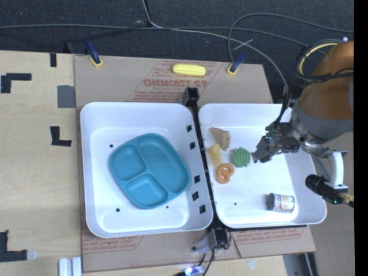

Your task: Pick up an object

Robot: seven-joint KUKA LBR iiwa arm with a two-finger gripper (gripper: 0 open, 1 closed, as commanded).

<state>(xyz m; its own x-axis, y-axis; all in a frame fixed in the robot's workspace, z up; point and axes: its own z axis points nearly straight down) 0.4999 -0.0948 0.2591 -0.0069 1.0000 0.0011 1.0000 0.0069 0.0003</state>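
The right bin (299,211) holds several small objects. A tan wedge (220,136) lies near its left wall, with a pale yellow piece (214,154) just below it. An orange ring (224,173) sits under those, and a green bumpy ball (241,157) lies beside it. A small tin can (280,202) rests on its side near the front right. My gripper (261,156) hangs over the middle of the right bin, just right of the green ball. Nothing shows between its fingers.
The left bin (92,119) holds a blue divided plate (149,170). A yellow corn-like object (188,70) lies on the cardboard behind the bins. Cables run across the dark back area. The arm's body (325,105) looms over the right bin's right edge.
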